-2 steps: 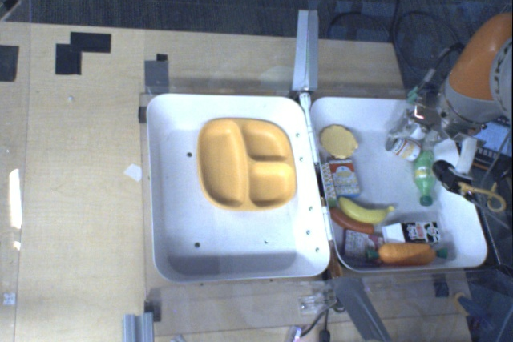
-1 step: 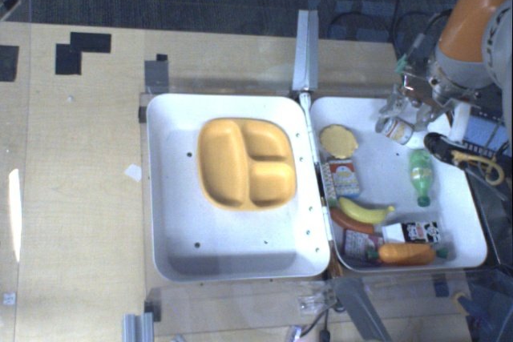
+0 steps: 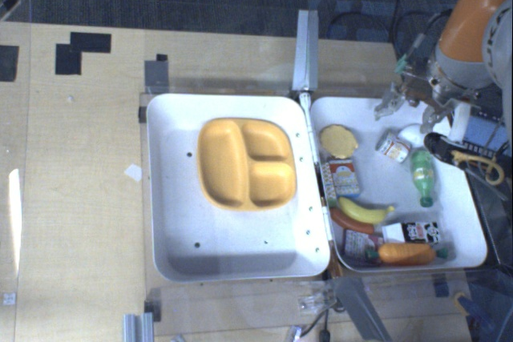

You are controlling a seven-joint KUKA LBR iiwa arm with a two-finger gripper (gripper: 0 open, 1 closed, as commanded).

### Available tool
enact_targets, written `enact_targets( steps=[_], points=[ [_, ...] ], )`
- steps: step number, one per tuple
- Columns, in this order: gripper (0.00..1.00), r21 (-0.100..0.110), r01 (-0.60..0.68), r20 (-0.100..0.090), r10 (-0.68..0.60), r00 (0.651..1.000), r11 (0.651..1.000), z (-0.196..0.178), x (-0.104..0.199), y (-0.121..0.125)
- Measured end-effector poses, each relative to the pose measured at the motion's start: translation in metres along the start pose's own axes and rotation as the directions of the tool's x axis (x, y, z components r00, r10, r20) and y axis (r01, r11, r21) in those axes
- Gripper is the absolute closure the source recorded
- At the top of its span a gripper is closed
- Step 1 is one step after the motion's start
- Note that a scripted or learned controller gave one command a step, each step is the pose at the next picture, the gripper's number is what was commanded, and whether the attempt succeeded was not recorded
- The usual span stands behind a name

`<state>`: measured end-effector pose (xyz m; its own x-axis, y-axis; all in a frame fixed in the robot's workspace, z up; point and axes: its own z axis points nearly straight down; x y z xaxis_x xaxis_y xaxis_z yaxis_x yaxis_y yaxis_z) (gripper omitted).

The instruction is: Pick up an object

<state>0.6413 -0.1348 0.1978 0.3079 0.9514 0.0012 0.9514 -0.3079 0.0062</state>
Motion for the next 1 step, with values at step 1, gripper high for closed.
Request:
enact_targets(
  steps=[1],
  points=[
    [0.0,0.0,-0.083,0.0,0.083,0.997,0.997,0.111,-0.0418,0.0017]
  ],
)
